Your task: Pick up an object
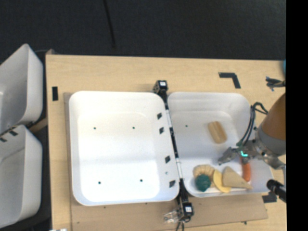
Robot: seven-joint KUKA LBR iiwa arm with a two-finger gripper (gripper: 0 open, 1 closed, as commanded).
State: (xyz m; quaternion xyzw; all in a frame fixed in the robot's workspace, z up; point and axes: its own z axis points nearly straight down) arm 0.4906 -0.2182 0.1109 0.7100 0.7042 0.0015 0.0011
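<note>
From above, I am hovering my gripper over the right bin, near its right wall; whether it is open I cannot tell, and I see nothing in it. The wedge is lying just below it, crowded by a carrot, banana, ball. It is looking light and stiff. The bread is sitting alone with open room around.

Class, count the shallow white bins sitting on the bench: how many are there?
2. The left bin takes up the bench's left-centre; the right bin sits directly beside it, holding the small objects.
</note>
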